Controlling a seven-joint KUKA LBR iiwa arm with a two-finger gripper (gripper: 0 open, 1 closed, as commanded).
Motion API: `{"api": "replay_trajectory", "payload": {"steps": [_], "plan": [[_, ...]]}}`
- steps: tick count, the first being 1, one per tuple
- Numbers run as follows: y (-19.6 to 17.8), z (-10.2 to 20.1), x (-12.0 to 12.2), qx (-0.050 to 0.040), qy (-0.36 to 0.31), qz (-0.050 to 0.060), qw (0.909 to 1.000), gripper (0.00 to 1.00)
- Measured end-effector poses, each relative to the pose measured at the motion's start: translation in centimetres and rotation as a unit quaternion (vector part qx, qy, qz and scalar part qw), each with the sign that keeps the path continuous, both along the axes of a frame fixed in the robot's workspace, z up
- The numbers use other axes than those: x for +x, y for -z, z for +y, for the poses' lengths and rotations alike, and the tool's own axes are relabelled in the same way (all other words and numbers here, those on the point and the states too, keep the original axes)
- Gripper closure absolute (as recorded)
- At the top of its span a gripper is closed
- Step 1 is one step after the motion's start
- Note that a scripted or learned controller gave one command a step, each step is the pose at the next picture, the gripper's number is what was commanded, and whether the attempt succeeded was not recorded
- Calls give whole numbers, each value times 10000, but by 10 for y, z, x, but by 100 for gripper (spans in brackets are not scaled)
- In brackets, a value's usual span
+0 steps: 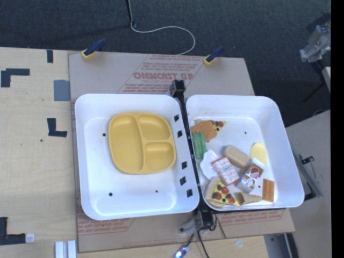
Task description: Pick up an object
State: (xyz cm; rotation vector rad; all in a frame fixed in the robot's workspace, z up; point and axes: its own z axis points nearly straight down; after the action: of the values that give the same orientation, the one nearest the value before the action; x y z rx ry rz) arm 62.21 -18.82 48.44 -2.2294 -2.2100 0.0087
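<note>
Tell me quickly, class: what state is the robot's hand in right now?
Hand: cannot be told; it is at the view's upper right edge, away from both bins.

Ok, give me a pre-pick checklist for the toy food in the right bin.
1. Targets present: ok, pizza slice, green piece and yellow piece lie in the right bin.
2. Items separated: not ok, the lower pile touches and overlaps.
3. Easiest target free: ok, the green piece has bare floor on one side.
4. Yellow divided plate out of the way: ok, in the left bin.
5. Gripper state: cannot tell.
</note>
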Motion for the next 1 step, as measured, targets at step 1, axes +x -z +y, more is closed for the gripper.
{"api": "replay_trajectory", "payload": {"steps": [1], "plan": [[165, 21, -24, 34, -40, 64, 10000, 100]]}}
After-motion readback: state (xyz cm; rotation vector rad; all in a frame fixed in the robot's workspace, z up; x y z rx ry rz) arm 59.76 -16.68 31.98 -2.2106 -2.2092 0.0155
